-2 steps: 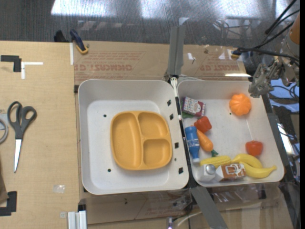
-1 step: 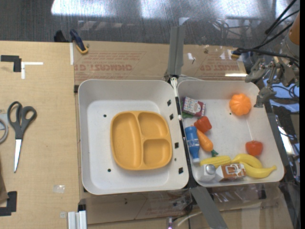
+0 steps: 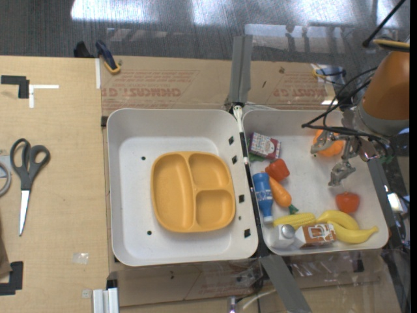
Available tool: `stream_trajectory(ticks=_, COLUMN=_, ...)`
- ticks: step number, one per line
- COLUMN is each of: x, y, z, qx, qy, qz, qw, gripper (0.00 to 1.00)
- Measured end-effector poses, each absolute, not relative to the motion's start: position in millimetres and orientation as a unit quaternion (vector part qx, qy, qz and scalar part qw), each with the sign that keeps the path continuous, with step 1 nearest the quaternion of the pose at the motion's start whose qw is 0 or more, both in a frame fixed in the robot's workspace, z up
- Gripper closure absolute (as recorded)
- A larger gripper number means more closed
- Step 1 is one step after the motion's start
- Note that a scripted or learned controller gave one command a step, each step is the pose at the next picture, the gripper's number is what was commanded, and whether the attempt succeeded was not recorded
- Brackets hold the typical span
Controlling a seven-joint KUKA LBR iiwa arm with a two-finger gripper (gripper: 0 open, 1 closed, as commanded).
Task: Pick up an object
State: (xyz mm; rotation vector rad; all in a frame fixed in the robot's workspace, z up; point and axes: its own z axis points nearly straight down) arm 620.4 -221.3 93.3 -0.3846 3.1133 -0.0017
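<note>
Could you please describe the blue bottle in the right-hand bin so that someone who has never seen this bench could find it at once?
Start at the right bin, the one crowded with toy food, and look along its left wall. The blue bottle lies there on its side, white cap towards the bin's front edge, beside the carrot. It is the only blue item; its neighbours are orange, red or yellow.

place: robot lab | signs: arm [image 3: 391, 90] reaching over two bins [image 3: 124, 194] on bench [image 3: 52, 240] | scissors [image 3: 26, 175] lying beside | cardboard [image 3: 169, 87] lining
</note>
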Motion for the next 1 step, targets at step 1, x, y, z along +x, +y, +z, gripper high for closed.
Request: stream_trajectory(ticks=1, x=622.6, y=-220.7, z=104.6, qx=-0.124, qy=0.992, qz=-0.0021, qw=0.005, gripper=1.00)
